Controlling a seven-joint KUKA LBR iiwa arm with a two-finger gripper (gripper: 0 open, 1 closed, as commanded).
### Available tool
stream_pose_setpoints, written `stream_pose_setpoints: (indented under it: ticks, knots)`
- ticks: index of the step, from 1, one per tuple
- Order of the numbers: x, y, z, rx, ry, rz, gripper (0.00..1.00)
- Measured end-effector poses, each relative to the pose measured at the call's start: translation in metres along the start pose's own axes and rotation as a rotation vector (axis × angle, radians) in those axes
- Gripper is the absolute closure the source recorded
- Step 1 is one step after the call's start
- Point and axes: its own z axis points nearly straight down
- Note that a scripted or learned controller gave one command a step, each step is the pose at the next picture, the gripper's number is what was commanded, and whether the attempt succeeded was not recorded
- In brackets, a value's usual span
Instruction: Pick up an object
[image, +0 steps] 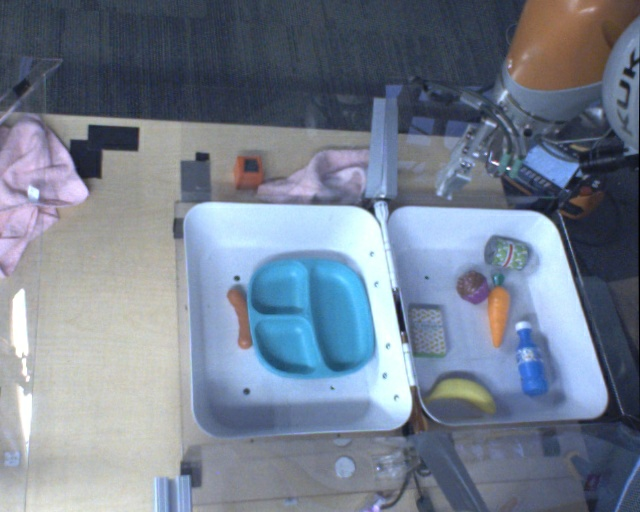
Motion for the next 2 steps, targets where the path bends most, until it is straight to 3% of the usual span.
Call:
stream_pose_setpoints:
  ticks: [1, 2]
  knots:
    - [0.009, -0.002, -0.141, -0.001, -0.008, -0.758, 1.00]
    - [0.008, 0.001, -0.155, -0.005, -0.026, -0.758, 1.00]
